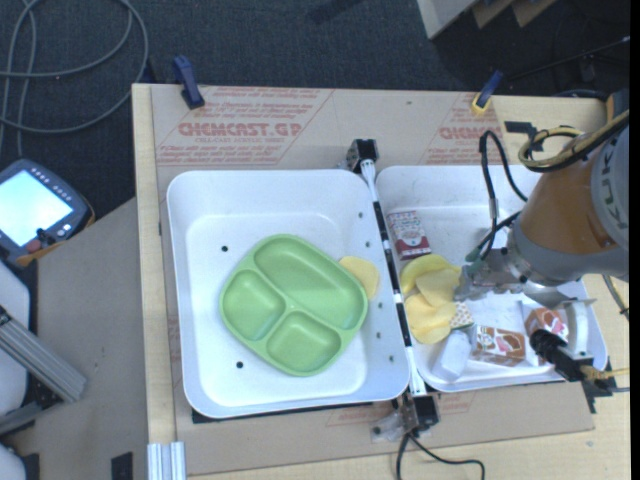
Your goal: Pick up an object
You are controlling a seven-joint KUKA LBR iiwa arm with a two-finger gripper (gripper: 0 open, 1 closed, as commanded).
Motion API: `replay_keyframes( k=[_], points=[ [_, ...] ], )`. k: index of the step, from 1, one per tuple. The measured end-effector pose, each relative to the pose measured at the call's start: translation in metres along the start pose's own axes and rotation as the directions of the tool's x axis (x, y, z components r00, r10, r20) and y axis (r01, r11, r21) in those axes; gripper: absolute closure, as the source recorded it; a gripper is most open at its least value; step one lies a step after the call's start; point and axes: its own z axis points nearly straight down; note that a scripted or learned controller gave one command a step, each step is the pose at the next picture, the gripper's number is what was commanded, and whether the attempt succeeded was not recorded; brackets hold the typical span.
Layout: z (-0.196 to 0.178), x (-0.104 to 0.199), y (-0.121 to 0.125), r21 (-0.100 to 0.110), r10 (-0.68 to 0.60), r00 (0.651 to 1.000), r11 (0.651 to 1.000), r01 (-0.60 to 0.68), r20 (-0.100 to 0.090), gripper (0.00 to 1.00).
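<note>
Over right bin [440, 183], my claw [476, 280] low; grip state unclear.
Yellow pieces [428, 298] just left of it.

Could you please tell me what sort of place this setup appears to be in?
Probably a robotics lab. A robot arm reaches over two white bins on a clamped board, loose cables lie on dark carpet, and a handheld screen sits at the left.
</note>
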Motion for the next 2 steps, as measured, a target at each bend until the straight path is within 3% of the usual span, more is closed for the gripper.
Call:
replay_keyframes(
  k=[1, 2],
  points=[
    [-0.0552, -0.0484, 0.0332, 0.014, 0.0, 1.0, 1.0, 0.0, -0.002, 1.0],
    [-0.0549, -0.048, 0.033, 0.016, -0.001, 1.0, 1.0, 0.001, -0.002, 0.0]
  ],
)
